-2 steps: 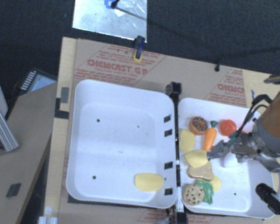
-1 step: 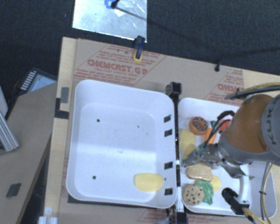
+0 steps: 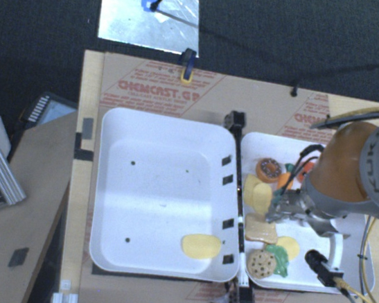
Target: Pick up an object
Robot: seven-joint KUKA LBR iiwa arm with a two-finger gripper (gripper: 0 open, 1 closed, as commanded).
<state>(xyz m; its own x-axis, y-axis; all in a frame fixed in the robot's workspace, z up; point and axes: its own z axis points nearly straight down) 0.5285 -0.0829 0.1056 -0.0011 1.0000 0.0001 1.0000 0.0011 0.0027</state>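
My gripper (image 3: 278,210) hangs low over the right bin (image 3: 345,288), above the pile of toy food at its left side. Right beneath it are a pale yellow wedge (image 3: 259,195) and a tan bread slice (image 3: 261,229). A brown, red-topped donut (image 3: 269,169) and an orange piece (image 3: 285,179) lie just behind the gripper. In front of it are a speckled cookie (image 3: 260,263), a green leafy piece (image 3: 280,260) and a small yellow piece (image 3: 290,247). The wrist hides whatever is directly under the gripper.
The left bin (image 3: 164,186) holds one flat yellow oval (image 3: 201,245) near its front right corner. A black-clipped divider edge (image 3: 233,195) separates the two bins. The grey and orange arm (image 3: 355,170) covers the right bin's far right part.
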